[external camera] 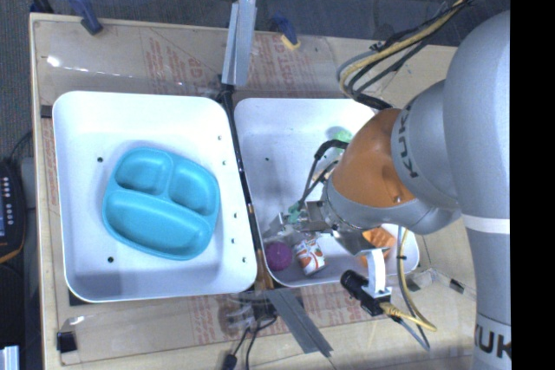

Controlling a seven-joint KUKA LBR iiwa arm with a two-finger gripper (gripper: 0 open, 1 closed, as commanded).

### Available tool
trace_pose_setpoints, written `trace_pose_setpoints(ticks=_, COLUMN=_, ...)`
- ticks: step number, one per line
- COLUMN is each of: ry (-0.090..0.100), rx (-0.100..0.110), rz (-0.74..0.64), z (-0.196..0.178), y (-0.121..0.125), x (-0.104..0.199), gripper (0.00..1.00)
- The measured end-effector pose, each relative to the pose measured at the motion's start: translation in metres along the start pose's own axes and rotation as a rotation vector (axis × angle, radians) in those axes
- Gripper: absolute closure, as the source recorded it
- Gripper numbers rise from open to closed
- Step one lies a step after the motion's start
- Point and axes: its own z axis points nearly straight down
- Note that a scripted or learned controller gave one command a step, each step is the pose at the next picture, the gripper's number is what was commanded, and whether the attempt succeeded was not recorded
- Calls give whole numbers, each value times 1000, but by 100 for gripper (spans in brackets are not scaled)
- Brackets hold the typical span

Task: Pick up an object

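The arm (pixel 408 160) reaches low into the right bin (pixel 269 143), its gripper (pixel 295 219) down near the front corner, just above a purple ball (pixel 278 255) and a small red-and-white can (pixel 310 256) lying side by side. Whether the jaws are wide or narrow I cannot tell; the wrist hides them. To do this well, centre over one thing only, most likely the ball, keep off the bin wall, and close fully before lifting. The left bin (pixel 78 186) holds a blue divided tray (pixel 161 202).
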Motion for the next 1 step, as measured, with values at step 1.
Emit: trace_pose_setpoints(ticks=1, ry=0, rx=-2, rz=3, z=-1, y=50, x=7, gripper=0)
